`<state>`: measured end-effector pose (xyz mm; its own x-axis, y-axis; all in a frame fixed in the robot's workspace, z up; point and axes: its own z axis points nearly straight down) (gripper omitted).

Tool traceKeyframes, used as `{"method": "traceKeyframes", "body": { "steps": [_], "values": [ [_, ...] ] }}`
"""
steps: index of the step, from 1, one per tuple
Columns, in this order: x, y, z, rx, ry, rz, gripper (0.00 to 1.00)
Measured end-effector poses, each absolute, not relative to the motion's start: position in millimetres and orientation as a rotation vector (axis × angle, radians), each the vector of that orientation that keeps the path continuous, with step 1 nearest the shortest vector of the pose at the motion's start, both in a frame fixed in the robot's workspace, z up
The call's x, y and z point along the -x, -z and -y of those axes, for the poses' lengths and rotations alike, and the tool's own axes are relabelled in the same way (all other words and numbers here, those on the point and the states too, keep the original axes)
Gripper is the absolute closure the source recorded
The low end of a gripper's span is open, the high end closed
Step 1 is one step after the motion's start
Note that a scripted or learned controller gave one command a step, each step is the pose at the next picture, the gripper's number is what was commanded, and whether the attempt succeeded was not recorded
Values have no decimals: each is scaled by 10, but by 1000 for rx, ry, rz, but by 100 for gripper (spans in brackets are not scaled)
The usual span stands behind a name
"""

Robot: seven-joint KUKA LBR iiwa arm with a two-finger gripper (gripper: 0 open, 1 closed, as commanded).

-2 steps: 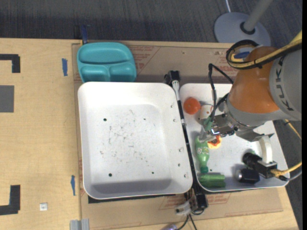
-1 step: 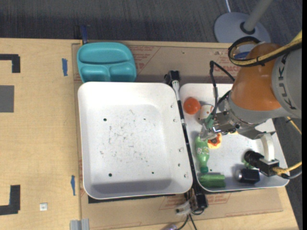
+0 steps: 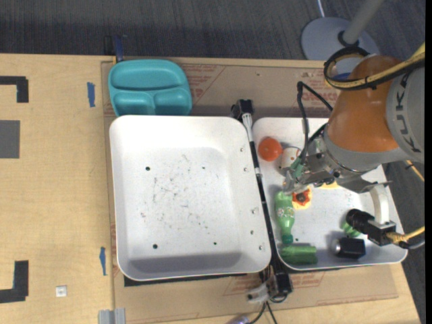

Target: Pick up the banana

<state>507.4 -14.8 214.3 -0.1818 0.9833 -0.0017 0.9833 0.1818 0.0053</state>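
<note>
- Nearest the camera: green cylinder and green bottle, at the right bin's front.
- Gripper low over clutter; jaw state cannot be told.
- Banana: apparently a yellow sliver, mostly hidden under the wrist.
- Risk: crowding may cause a wrong grasp, e.g. the orange ball.
- Legible: "KU" on the arm.

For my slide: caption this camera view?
Arm's hand low over right bin clutter; left bin alongside.

Crowded right bin (left bin roomy)
</note>
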Motion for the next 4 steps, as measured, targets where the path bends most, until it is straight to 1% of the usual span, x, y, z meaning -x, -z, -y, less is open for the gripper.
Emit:
{"method": "traceKeyframes", "body": {
  "steps": [1, 2, 3, 4],
  "values": [
    [-5084, -2244, 146, -2003, -7, -2410, 100],
    [-4795, -2367, 706, -1844, 0, -2544, 100],
    [-4806, -2467, 704, -1841, -1, -2543, 100],
    [-4785, -1884, 380, -2349, 4, -2092, 100]
  ]
}}
